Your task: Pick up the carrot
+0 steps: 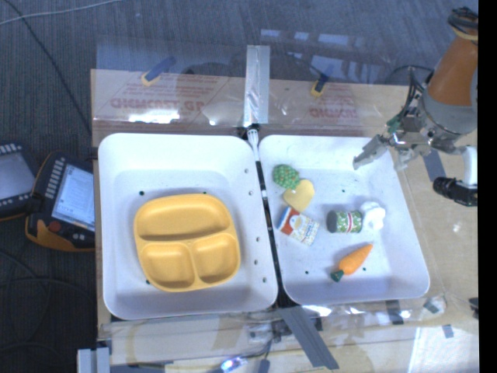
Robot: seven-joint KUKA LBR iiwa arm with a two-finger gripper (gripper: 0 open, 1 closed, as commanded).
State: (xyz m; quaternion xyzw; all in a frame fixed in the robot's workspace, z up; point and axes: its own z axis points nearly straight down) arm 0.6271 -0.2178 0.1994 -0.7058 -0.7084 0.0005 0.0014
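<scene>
You have the carrot (353, 260) lying in the right bin (415, 247), toward its near right part, flat on the floor of the bin and slanted, with the orange body pointing up and right and the small green stub down and left; it sits apart from its neighbours, with the little can (345, 221) and a white piece (373, 216) just above it, and bare white floor on its other sides, so I judge you have room to come straight down on it; the other clutter, a green bumpy toy (285, 176), a yellow piece (300, 194) and a small carton (299, 228), clusters by the divider, well away from your target; the left bin (112, 208) carries a yellow sectioned plate (186, 239) and plays no part here; the gripper (377, 151) hangs above the far right corner of the right bin, well apart from the carrot, tilted toward the bin's middle; whether the jaws are spread or pressed together I cannot tell from this view; the carrot looks short, tapered, smooth and bright orange, probably a light plastic toy that may roll under a pinch; both bins rest on the tabletop (155, 99)
</scene>
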